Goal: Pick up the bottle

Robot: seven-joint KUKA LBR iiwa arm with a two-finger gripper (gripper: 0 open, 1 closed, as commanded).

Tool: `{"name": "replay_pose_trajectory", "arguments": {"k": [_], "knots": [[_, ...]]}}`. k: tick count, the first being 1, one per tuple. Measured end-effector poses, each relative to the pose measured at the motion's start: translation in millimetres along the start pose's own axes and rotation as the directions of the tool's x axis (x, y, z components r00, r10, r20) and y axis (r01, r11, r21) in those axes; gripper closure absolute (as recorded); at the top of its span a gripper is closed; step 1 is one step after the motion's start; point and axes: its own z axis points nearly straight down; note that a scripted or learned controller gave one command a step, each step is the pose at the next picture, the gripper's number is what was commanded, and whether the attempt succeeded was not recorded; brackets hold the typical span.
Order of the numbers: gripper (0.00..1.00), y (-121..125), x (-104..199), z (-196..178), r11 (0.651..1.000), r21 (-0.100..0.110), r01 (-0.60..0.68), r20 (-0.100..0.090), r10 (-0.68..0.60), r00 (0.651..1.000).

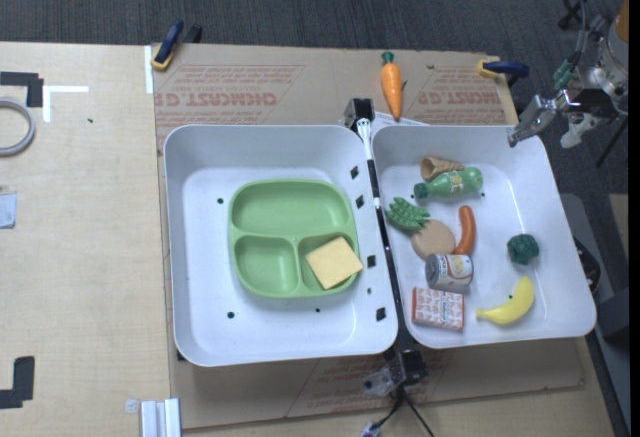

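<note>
Fingers of the gripper [548, 117] stand apart, holding nothing; best to descend squarely across the lying green bottle [451, 185], clear of the cone [436, 166]

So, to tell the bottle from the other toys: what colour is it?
Green with a yellow label, lying in the right bin: bottle, camera view.

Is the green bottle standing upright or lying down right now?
Lying down: the green bottle rests on its side in the right bin, cap toward the divider.
</note>
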Motion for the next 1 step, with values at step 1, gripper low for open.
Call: {"name": "replay_pose_trajectory", "arguments": {"k": [1], "knots": [[1.0,0.5,-0.2,-9.7,1.0,-0.001,0.003,0.002,-0.003,1.0]]}}
